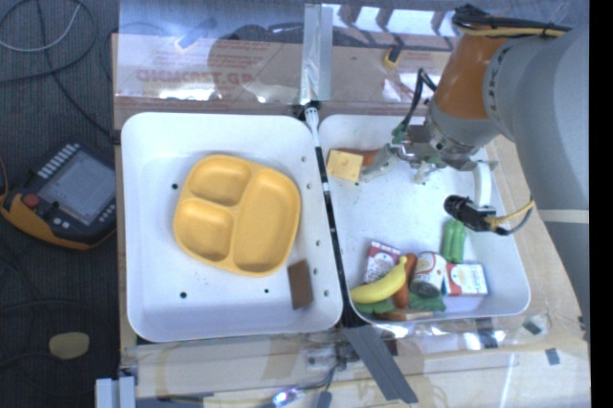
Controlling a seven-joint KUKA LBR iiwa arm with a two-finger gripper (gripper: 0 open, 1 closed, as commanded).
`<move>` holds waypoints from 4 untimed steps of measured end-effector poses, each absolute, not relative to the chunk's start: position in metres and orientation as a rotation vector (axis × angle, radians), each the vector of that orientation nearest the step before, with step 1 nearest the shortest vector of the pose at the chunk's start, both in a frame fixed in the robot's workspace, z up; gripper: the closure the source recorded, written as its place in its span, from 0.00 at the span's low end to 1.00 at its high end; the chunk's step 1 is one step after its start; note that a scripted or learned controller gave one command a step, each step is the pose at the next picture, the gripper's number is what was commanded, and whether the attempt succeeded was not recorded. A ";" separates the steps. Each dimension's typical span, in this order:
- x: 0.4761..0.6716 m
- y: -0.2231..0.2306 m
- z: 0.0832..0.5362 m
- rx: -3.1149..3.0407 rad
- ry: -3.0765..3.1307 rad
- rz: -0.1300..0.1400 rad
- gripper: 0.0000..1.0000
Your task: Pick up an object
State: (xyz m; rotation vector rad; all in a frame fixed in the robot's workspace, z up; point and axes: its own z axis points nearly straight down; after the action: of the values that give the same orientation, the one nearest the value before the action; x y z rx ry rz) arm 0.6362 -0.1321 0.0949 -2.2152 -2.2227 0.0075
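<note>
Yellow and blocky, a small cheese-like wedge (345, 166) lies at the upper left of the right-hand shallow white bin (508, 301), just beside the wall shared with the left-hand white bin (144, 234), and looks the likeliest target. The grey arm's claw (407, 159) hangs low over that bin's upper middle, near the wedge and to its right. Its fingers seem parted with nothing between them, though at this angle that is a judgement.

To do the step well, the claw should slide left until the wedge sits squarely between the fingers, then come straight down, minding the bin wall so the outer finger does not catch the rim. Closing across the wedge's shorter span would give the firmer hold.

That wedge is nearly square in outline, so its long axis is hard to tell; its edges sit slightly skewed to the bin walls.

In the left bin rest a yellow plastic divided plate (237, 212) and a small brown block (300, 283).
</note>
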 end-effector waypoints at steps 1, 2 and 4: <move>0.665 -0.117 0.091 -2.289 -2.134 0.022 0.00; 0.664 -0.118 0.096 -2.286 -2.135 0.036 1.00; 0.579 -0.104 0.090 -2.309 -2.144 -0.009 0.00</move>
State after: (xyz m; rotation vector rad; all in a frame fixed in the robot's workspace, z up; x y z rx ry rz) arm 0.5787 -0.1043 0.0895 -2.3092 -2.1437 -0.0086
